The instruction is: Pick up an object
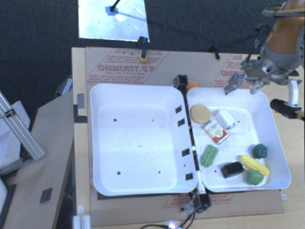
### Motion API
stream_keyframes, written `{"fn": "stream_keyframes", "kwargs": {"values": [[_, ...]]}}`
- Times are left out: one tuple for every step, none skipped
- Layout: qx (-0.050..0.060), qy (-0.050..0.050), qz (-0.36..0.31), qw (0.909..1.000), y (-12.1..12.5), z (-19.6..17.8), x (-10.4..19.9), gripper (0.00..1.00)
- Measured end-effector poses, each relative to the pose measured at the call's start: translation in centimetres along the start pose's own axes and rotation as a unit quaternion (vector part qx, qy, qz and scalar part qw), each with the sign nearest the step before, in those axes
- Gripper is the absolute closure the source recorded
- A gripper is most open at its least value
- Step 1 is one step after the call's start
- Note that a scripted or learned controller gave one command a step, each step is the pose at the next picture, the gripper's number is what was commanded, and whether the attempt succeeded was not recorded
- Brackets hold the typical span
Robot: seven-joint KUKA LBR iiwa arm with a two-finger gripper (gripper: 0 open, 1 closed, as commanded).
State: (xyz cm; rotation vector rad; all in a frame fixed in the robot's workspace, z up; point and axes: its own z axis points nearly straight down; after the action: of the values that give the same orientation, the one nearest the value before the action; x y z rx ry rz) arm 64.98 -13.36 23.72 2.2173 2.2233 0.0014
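glossy black block [232,169], yellow banana [255,165], round tan disc [200,113], smooth white bin [281,142].

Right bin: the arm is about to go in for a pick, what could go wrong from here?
1. The banana, green ball and black block touch in the right bin's near corner; a grab there may push neighbours or catch two.
2. The gripper sits above the far rim, so a straight descent might hit the wall.
3. The flat tan disc may be too low to pinch.
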Motion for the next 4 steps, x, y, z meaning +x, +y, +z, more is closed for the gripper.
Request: {"fn": "stream_keyframes", "kwargs": {"values": [[-0.002, 0.0, -0.002, 1.0, 0.1, -1.2, 0.0, 1.0], [-0.01, -0.001, -0.003, 0.9999, -0.4, -24.8, 3.5, 1.0], [0.005, 0.001, 0.0, 1.0, -0.1, -10.8, 4.5, 1.0], [0.004, 0.001, -0.002, 1.0, -2.6, -4.4, 7.3, 1.0]]}}
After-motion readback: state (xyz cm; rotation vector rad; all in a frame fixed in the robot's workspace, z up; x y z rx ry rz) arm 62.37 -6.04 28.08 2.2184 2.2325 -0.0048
